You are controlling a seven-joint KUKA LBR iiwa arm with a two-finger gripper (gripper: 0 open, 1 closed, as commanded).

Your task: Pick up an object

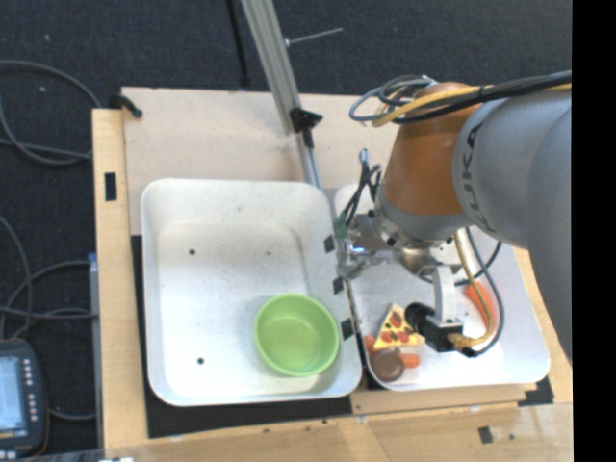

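Pizza slice (393, 327), brown disc (388, 365) at right bin (510, 354) near-left corner; green bowl (296, 334) at left bin (212, 258) near edge; we judge nothing lifted yet; gripper (414, 258) over right bin, released or clenched we cannot tell.

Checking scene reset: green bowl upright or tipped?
Upright. The green bowl sits rim-up in the left bin, its hollow interior facing the camera.
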